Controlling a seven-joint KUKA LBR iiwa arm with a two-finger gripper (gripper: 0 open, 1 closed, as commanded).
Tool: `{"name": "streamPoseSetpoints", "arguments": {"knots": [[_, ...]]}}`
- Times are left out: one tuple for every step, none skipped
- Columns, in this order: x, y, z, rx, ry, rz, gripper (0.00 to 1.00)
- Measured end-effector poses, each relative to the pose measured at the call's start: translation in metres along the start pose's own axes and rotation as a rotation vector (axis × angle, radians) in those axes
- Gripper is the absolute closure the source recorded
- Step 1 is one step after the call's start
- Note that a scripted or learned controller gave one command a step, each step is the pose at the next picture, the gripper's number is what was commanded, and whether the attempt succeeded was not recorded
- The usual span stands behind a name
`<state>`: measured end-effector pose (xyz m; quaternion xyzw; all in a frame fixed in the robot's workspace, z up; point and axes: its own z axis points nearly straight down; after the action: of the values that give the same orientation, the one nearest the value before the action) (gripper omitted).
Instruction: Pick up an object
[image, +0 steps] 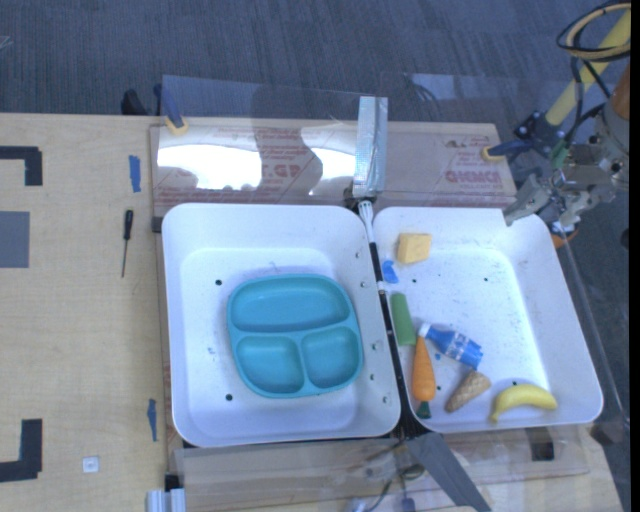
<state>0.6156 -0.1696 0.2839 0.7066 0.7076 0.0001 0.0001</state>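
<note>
The right bin holds several small items. A yellow wedge lies near its back left corner, with a small blue piece beside it. A green cucumber and an orange carrot lie along the left wall. Beside them are a blue and white tube, a tan cone-shaped piece and a yellow banana at the front. My gripper hangs over the bin's back right corner, apart from all of them, with nothing seen in it.
The left bin carries a teal divided plate. A clear panel and a metal post stand behind the bins. Yellow cables loop at the top right. A screwdriver lies on the wooden bench to the left.
</note>
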Motion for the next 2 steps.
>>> {"name": "streamPoseSetpoints", "arguments": {"knots": [[-0.008,-0.03,0.117,0.012,0.003,-0.079,0.0],[-0.005,-0.112,0.196,-0.002,0.0,-0.12,0.0]]}}
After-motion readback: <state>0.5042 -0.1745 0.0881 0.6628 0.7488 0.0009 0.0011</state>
